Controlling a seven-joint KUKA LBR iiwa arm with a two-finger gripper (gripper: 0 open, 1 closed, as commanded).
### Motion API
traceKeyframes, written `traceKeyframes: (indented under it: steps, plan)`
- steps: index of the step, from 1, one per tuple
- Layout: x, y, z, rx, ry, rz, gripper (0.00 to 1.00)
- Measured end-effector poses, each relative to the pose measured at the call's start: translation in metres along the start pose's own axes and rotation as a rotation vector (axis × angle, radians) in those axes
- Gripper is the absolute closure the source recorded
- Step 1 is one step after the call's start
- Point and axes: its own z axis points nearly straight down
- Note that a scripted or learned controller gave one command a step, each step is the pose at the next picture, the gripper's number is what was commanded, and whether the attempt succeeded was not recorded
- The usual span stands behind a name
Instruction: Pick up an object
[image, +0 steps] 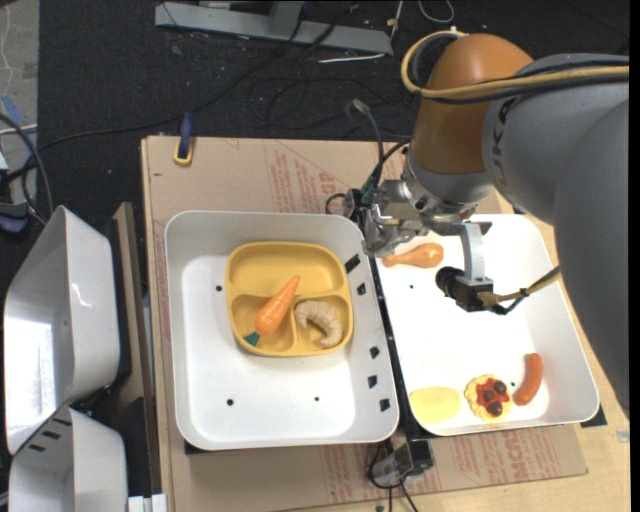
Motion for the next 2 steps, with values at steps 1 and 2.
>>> traceKeyframes:
  steps: [1,2]
  plan:
    - [0.0541,0.0084,0.0112,0.001,-0.001,0.0,1.0]
    - [0.0504,0.0083,0.0105,0.001,-0.002,0.005,0.0]
